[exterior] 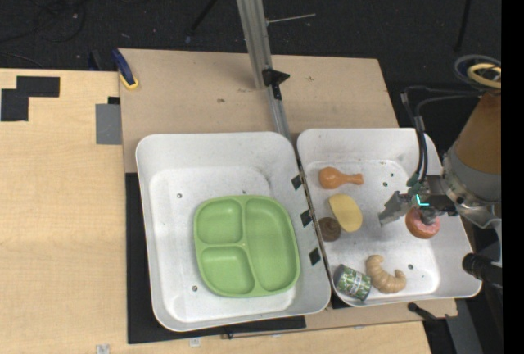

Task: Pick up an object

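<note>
My gripper (409,211) hangs low over the right side of the right bin (372,147), coming in from the right edge. A pink-red ring-shaped toy (424,225) lies right under its near side, partly covered by it. To the left lie a yellow oval piece (346,213), an orange drumstick-shaped toy (339,177) and a small brown ring (329,229). At the bin's front sit a tan curved pastry-like piece (386,274) and a green can (354,283) on its side.
The left bin (164,180) holds a green divided plate (246,246). A metal post (252,24) rises behind the two bins. The arm's grey and orange body (483,147) fills the space right of the right bin.
</note>
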Available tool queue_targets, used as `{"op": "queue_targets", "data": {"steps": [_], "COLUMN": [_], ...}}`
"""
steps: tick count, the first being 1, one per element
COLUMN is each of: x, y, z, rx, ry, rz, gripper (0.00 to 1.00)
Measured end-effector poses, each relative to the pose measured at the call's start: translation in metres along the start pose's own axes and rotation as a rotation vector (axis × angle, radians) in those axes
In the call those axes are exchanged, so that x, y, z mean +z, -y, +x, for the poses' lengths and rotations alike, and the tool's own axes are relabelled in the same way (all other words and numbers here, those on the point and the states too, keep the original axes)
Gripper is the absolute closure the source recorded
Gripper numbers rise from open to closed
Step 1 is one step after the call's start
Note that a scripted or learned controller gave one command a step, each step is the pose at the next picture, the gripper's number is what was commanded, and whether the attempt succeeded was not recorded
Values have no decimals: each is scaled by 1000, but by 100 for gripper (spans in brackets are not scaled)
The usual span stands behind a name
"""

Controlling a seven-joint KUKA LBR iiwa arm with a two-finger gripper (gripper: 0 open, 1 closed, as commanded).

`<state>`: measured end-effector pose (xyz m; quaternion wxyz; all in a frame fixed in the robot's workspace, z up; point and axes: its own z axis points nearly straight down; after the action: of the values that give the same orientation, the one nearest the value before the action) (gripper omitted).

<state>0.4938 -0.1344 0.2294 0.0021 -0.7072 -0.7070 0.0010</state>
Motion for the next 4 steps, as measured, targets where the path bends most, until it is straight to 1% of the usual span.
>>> {"op": "queue_targets", "data": {"steps": [1, 2, 3, 4], "x": [0, 60, 105, 135], "y": [0, 6, 3, 0], "z": [0, 7, 7, 6], "rx": [0, 0, 0, 2], "ry": [0, -2, -1, 3], "rz": [-1, 6, 4, -12], "gripper": [0, 0, 0, 0]}}
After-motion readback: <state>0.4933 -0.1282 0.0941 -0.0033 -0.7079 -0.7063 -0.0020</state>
